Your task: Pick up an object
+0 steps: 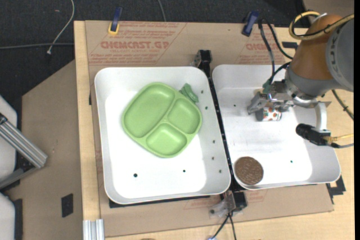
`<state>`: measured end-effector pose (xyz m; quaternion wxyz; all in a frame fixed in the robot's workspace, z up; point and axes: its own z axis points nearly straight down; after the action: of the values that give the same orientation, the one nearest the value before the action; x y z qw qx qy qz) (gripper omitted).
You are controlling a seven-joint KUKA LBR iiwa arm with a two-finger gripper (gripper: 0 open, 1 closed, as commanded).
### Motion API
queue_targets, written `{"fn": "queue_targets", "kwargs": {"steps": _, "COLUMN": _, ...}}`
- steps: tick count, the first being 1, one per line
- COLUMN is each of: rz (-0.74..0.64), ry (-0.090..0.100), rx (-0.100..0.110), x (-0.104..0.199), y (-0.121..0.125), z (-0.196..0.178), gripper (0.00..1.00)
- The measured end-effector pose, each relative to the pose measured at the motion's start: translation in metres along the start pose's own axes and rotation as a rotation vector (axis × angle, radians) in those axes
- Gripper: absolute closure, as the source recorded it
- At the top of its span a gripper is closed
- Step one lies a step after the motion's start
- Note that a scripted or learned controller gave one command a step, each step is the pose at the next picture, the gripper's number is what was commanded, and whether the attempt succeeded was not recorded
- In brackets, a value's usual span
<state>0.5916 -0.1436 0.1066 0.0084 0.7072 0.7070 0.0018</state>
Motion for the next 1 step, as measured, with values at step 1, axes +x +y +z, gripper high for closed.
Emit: {"fn": "queue_targets", "kwargs": {"steps": 1, "rz": -0.001, "ry": 0.002, "rx": -0.008, "x": 0.0004, "y": 0.0036, "z": -0.0026, "gripper": 0.0}}
